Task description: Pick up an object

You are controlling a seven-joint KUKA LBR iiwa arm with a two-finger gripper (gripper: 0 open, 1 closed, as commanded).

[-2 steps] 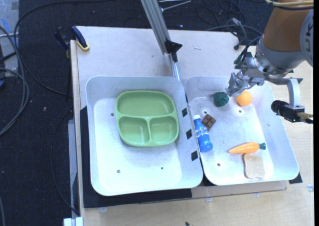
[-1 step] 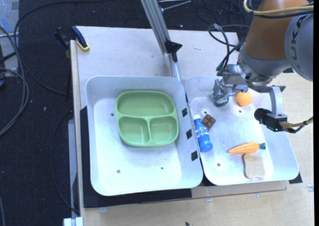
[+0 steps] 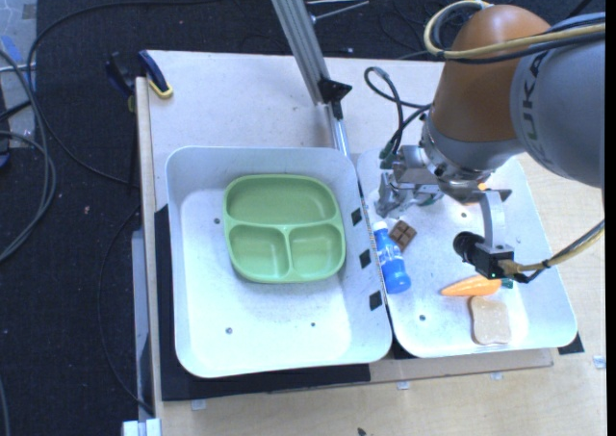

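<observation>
The task looks barely begun, with nothing seen lifted so far. The gripper [image 3: 390,198] hangs low over the upper left part of the right bin [image 3: 535,266], close to the wall it shares with the left bin [image 3: 185,184]. The view does not show whether the gripper is spread or pressed together, since the wrist and its fittings crowd that spot, and nothing can be seen pinched in it. The candidates for picking all lie on the floor of the right bin. A blue bottle [image 3: 389,257] lies along the shared wall just below the gripper, with a small brown block [image 3: 404,234] touching or just beside its upper end. An orange carrot [image 3: 471,285] lies further right, and a beige slice [image 3: 491,320] sits just below it near the front rim. The left bin holds a green divided plate [image 3: 285,228], well apart from the gripper. Judging by position, the bottle or the brown block is the likeliest target, and the descent, the closing on it and the lift all remain to be done
</observation>
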